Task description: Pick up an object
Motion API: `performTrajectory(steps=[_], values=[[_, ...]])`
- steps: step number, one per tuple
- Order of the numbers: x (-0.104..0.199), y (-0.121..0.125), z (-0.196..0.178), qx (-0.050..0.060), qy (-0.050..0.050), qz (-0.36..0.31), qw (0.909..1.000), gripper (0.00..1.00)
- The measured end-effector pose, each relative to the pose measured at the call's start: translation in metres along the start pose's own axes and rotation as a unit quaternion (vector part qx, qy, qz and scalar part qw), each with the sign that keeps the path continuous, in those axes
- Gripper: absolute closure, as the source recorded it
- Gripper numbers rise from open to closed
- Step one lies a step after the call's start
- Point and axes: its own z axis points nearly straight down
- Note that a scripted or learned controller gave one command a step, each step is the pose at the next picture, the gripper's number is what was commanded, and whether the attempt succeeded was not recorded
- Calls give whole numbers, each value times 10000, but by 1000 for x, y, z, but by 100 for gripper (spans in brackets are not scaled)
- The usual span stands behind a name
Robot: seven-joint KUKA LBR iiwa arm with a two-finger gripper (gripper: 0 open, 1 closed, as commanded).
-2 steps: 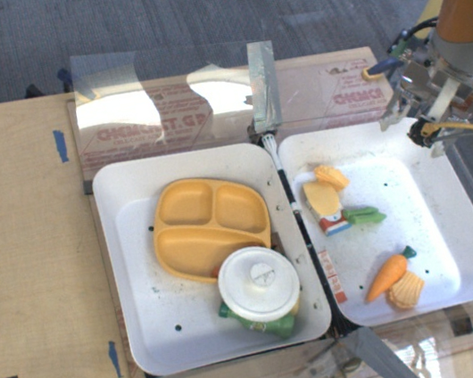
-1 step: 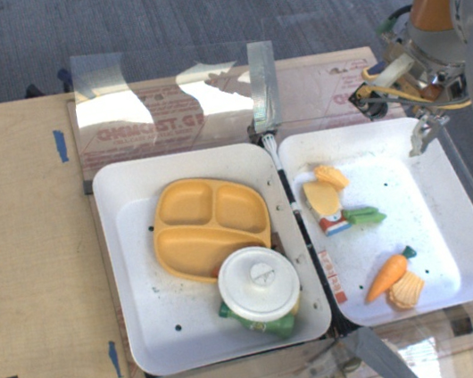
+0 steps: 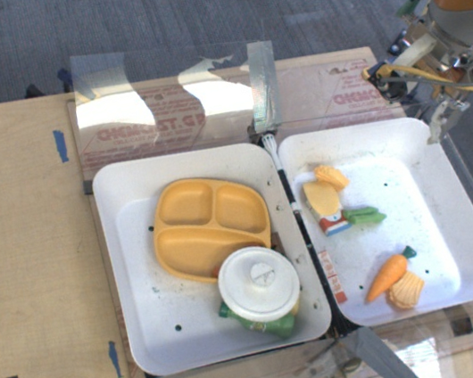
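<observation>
The gripper (image 3: 441, 116) hangs over the far right corner of the right bin (image 3: 435, 284), at about two o'clock in the camera view. One thin finger shows at the bin's rim; whether the gripper is open or closed cannot be told from here, and nothing is visible in its hold.

No single target is named, so every item in the bins is a candidate. Nearest is the cluster in the right bin: a small orange piece (image 3: 331, 177) touching a yellow block (image 3: 322, 198), with a green-and-red item (image 3: 351, 219) just below. These lie toward eight o'clock from the gripper, across the bin. The green-and-red item's long axis runs roughly three to nine o'clock.

A toy carrot (image 3: 386, 277) lies toward six o'clock from the gripper, near the front rim, its long axis running from about two to eight o'clock. A pale ridged piece (image 3: 406, 291) touches its lower side.

The left bin (image 3: 134, 274) holds an orange divided plate (image 3: 209, 224) and a white lidded container (image 3: 258, 282), both well apart from the gripper.

Judgement: the right-bin cluster demands the shorter travel.
</observation>
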Motion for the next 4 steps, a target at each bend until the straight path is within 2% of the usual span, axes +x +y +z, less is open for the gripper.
performTrajectory(steps=[1, 2, 3, 4], values=[[0, -1, 2, 8, -15, 0, 10000, 0], [36, -65, -17, 12, 1, 871, 9962, 0], [64, -114, -42, 4, -8, -556, 9985, 0], [37, -117, 99, 23, -54, 771, 9970, 0]])
